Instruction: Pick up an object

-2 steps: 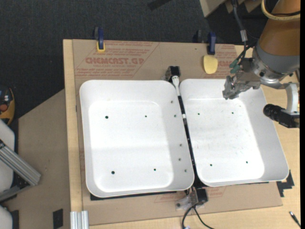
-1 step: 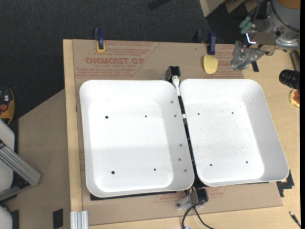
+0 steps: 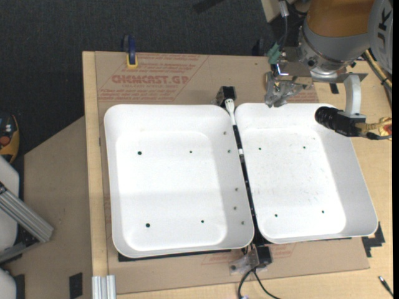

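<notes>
Up top, tool (image 3: 276, 96) hangs over right bin (image 3: 349, 185) far rim.

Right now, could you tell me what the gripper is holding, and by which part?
Nothing: the gripper hangs over the right bin's far rim with nothing between its fingers.

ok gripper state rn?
Gripper: above the right bin's far edge, nothing visible between its fingers; open or closed cannot be told.

Below the bare-metal pincer (image 3: 278, 94), two bins (image 3: 168, 179) look like smooth white plastic with a soft sheen. The table (image 3: 187, 73) beneath looks like matt brown cardboard, printed red.
</notes>
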